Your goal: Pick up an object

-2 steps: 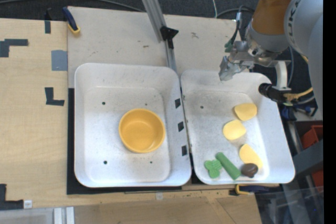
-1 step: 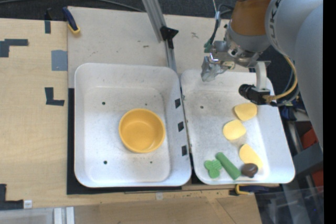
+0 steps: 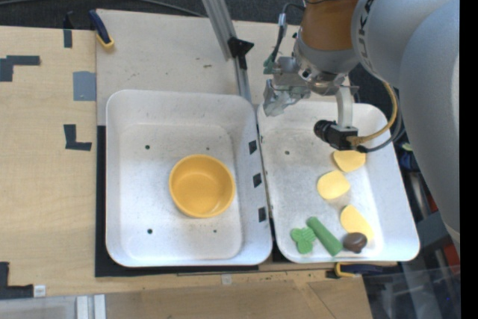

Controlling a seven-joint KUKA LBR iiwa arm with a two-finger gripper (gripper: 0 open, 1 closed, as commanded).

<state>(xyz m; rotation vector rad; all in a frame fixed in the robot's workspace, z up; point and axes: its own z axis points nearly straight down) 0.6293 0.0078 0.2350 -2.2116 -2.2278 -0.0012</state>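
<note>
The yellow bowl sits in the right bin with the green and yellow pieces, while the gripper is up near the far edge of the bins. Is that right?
Not quite. The camera view shows the yellow bowl in the left bin; the green and yellow pieces are in the right bin. The gripper is near the bins' far edge.

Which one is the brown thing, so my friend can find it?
Look in the right bin, at its near corner. The brown thing lies there, between a green stick and a yellow piece. It is the one small, dark, round lump there.
</note>
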